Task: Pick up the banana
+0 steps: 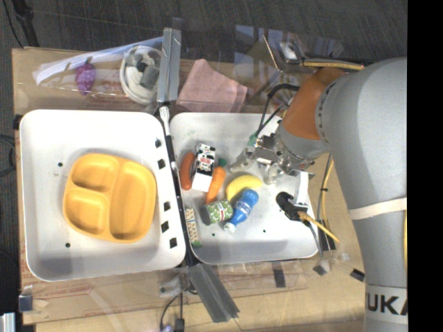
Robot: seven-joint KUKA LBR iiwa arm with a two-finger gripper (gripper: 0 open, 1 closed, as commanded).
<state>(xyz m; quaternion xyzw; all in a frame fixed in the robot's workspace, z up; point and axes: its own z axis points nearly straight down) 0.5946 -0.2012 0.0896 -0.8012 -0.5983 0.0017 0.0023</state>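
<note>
1. Layout. Two shallow white bins stand side by side on the brown surface (24,92). The left white bin (41,137) holds a yellow plastic plate with three compartments (111,196), placed near its centre. The right white bin (277,239) holds the remaining items.

2. Task item. The yellow banana (242,184) lies near the middle of the right white bin. It touches the blue plastic bottle with a white cap (242,208), which lies just below it in the camera view. An orange carrot (217,180) lies just beside the banana on the left.

3. Other contents of the right bin.
- A white and black box (203,166) lies between the orange carrot and a red-orange sausage-shaped item (187,170).
- A green printed can (218,211) lies on its side against the blue bottle.
- A narrow patterned strip (192,227) lies along the bin's left wall.

4. Robot. The grey arm (367,130) reaches in from the right. The gripper (266,166) is over the right bin, just beside the banana at its upper right. Whether the gripper is released or clenched cannot be determined, and no contact with the banana can be confirmed.

5. Behind the bins. A pink folded cloth (211,87), a white coiled cable (142,71) and a clear plastic bag with a purple item (86,76) lie on the surface.
</note>
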